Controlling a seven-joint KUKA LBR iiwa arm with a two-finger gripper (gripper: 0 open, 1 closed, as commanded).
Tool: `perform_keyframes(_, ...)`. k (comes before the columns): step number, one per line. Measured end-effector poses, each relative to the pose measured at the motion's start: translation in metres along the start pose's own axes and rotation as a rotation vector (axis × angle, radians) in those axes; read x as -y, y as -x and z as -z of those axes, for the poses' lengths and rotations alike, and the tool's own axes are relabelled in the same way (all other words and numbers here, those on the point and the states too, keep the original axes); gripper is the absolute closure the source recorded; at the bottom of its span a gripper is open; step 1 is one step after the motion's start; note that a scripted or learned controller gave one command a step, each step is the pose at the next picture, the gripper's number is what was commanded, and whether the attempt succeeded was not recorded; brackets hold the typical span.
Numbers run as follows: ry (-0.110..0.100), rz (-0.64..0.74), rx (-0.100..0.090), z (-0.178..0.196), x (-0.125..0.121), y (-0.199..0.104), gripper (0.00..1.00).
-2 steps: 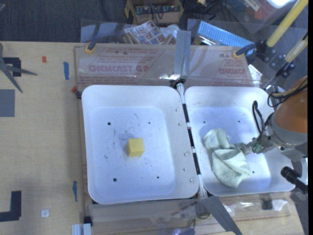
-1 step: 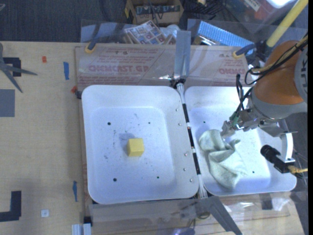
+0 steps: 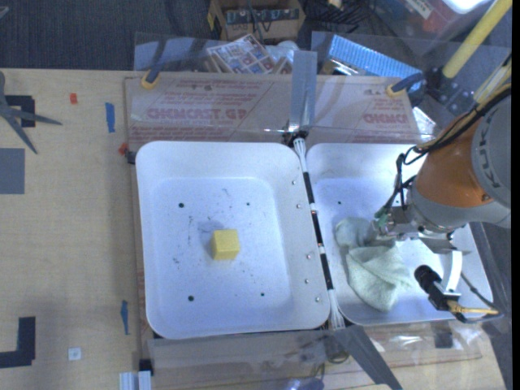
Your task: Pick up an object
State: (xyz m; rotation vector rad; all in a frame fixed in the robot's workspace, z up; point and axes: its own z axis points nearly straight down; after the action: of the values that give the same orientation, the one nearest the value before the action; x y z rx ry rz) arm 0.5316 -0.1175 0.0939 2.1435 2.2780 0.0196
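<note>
Gripper (image 3: 388,232) low in the right bin (image 3: 325,165), down on the upper edge of a crumpled pale cloth (image 3: 375,275); open or closed, cannot tell. Above it, grey arm (image 3: 455,189) with orange band, reaching in from the right. In the left bin (image 3: 162,169), well apart, a small yellow block (image 3: 226,244) near the middle. Both bins side by side on a wooden desk (image 3: 65,218).

You have a yellow block (image 3: 226,244) in the left white bin (image 3: 162,177), whose floor is speckled with dark marks. In the right white bin (image 3: 357,169) lies a pale, off-white cloth (image 3: 378,279). The arm (image 3: 463,189) is grey with an orange band. The bench (image 3: 65,234) is light tan wood.
</note>
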Motion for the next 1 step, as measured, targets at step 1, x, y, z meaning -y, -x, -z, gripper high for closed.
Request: perform_keyframes(1,-0.017,-0.219,0.002,0.0900,-0.0936,-0.0308,1.00)
